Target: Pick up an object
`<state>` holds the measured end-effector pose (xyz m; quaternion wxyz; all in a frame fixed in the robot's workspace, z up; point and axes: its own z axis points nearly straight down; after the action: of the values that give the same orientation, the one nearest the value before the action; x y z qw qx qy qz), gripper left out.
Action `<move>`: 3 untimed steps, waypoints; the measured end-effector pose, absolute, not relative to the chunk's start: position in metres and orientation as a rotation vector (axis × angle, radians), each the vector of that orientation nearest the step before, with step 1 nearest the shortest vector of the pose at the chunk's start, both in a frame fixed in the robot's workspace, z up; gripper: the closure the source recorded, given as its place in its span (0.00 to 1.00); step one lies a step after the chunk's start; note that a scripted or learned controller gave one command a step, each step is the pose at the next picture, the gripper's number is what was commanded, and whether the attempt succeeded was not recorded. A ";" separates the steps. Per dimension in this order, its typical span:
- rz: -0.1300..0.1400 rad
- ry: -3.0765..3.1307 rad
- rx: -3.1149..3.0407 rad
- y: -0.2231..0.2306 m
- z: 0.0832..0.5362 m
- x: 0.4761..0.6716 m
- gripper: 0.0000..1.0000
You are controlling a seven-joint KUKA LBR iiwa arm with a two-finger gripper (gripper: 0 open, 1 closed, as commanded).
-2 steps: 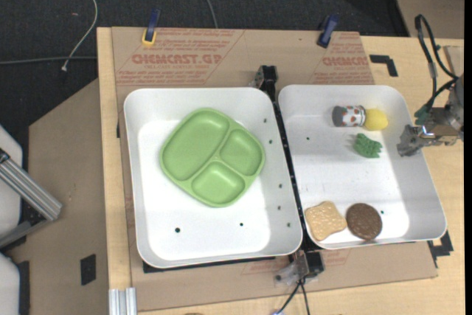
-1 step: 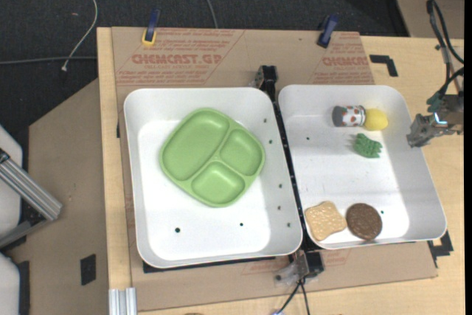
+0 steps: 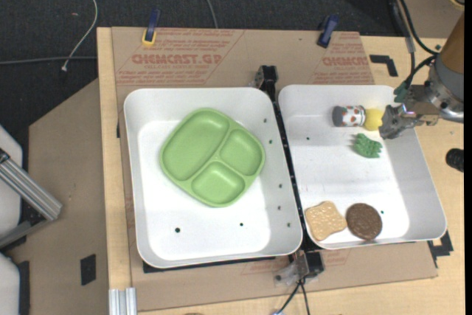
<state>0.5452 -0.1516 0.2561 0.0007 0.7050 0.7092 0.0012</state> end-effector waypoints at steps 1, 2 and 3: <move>0.004 2.227 2.214 -0.107 0.251 0.561 1.00; 0.001 2.233 2.216 -0.045 0.243 0.563 1.00; 0.000 2.230 2.217 0.007 0.241 0.562 1.00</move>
<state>0.5622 0.0074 0.2411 -0.0017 0.7051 0.7091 -0.0001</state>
